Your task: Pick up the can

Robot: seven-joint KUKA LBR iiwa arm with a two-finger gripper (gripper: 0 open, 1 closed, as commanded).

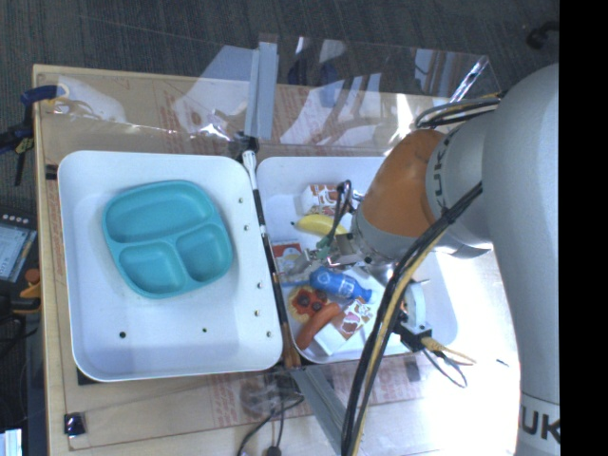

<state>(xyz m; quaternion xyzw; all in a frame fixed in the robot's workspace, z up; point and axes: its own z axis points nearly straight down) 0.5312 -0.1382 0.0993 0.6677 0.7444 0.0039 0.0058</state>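
Two white bins sit side by side on the bench. The left bin (85,331) holds a teal divided plate (168,237). The right bin (285,183) holds a clutter of items: a can (321,197) near its far wall, a yellow banana (321,224), a blue bottle (334,282) and an orange carrot (316,321). The gripper (334,245) hangs over this clutter, just beside the banana; its grasp cannot be told.
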